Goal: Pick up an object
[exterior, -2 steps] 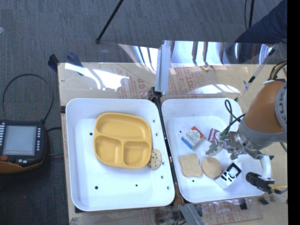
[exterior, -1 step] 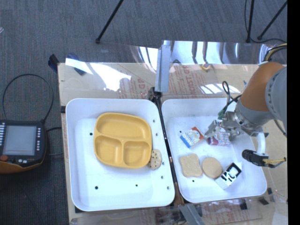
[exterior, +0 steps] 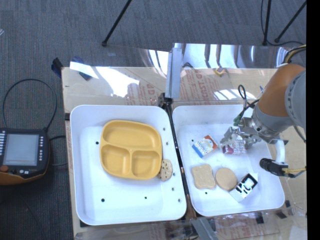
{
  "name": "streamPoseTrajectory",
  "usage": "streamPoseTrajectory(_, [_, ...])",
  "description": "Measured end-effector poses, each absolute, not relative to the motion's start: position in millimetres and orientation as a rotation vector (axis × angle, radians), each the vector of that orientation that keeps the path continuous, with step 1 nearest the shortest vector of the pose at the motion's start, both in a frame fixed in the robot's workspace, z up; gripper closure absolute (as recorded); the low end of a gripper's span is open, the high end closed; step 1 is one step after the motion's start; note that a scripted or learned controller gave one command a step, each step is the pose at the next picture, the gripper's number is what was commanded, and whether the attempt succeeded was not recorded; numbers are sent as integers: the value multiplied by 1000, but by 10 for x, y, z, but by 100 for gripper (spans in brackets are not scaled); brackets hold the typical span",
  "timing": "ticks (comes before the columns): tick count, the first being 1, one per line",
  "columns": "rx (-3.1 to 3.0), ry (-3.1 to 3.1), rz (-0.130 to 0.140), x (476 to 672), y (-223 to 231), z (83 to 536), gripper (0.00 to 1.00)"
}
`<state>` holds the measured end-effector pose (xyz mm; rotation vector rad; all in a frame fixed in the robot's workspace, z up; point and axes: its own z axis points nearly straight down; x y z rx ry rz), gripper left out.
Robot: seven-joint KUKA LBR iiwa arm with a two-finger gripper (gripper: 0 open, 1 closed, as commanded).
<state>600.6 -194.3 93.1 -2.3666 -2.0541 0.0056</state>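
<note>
The end effector [exterior: 239,137] is sitting over a small red-and-white packet [exterior: 233,147] at 3 o'clock in the right bin [exterior: 200,204]; I cannot tell its state. The packet is looking crumpled, so it may slip out.

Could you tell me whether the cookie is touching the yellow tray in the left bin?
Touching. In the camera view the cookie sits against the lower right corner of the yellow tray, with no white bin floor visible between them.
</note>
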Motion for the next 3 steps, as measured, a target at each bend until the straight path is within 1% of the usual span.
streamPoseTrajectory(1, [-2737, -1542, -2, 6093, -1461, 2182, 100])
streamPoseTrajectory(2, [-2691, -1608, 10, 6093, -719, 1833, 100])
streamPoseTrajectory(3, [-2471, -1931, 8, 5679, -570, 1849, 100])
